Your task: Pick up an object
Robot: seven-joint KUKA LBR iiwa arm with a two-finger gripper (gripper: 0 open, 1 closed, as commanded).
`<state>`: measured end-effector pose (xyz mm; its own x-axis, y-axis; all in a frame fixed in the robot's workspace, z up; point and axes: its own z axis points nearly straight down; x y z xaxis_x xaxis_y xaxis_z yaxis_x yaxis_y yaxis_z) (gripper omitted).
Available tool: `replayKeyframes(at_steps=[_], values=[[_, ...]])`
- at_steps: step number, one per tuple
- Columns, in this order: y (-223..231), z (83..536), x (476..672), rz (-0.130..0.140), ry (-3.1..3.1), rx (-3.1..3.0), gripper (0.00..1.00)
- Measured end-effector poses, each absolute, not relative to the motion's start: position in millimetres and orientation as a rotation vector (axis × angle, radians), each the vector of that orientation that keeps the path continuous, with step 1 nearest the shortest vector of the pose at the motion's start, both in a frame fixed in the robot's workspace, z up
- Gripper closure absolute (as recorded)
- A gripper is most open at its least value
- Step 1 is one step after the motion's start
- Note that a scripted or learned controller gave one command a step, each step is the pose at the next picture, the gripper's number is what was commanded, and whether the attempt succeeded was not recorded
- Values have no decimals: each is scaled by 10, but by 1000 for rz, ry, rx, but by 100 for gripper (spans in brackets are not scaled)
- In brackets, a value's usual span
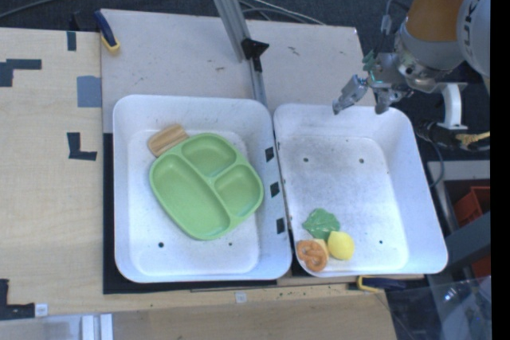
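Orange pretzel (311, 254) low, hand (362, 98) above bin rim (343, 108)

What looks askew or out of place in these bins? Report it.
The green divided plate lies turned at an angle to the left bin's walls, with a tan toy touching its upper left rim. In the right bin, three small toys crowd the near edge. Nothing looks spilled or broken.

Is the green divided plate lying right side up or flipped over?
Right side up. The green divided plate lies flat in the left bin, its three hollow compartments facing upward, raised ridges between them visible.
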<state>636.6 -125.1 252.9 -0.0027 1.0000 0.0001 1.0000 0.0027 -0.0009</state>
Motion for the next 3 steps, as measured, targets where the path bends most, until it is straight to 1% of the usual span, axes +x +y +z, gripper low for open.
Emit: replayKeyframes(at_steps=[1, 2, 3], values=[[-1252, 2529, 6366, 1, -2225, -2217, 0], [-1170, 1912, 6363, 8, -2221, -2215, 0], [-1088, 1295, 6317, 9, -2220, -2214, 0]])
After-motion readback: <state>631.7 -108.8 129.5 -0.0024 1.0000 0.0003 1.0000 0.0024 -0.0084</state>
